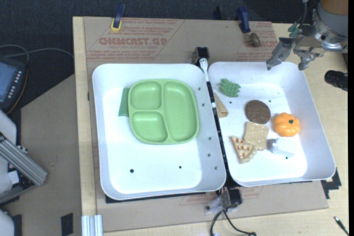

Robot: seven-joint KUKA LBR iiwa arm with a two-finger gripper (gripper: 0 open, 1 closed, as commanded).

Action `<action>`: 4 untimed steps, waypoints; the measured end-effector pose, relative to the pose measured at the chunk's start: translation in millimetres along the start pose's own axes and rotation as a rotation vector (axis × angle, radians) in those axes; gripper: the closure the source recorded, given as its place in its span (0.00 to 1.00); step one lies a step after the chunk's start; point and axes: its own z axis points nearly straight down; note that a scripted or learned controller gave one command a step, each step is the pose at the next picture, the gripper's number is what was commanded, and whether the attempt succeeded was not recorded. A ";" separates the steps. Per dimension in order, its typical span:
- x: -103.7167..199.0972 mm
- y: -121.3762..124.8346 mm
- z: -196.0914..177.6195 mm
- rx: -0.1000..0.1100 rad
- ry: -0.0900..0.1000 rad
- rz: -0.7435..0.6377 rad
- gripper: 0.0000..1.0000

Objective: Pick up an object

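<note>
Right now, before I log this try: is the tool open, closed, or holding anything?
Tool: open, fingers spread, holding nothing, above the back edge of the right bin.

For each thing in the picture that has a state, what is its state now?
claw: open, above the right bin's far edge, holding nothing
green divided plate: flat in the left bin, compartments bare
orange pumpkin: upright in the right bin
brown round cookie: lying flat
pizza slice: lying flat, against the cracker
</note>
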 end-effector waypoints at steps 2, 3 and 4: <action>0.5 -4.2 51.6 -0.009 -0.001 -0.003 0.00; 5.6 4.5 100.8 -0.009 -0.001 -0.005 0.00; 5.4 6.6 143.4 -0.010 -0.002 -0.005 0.00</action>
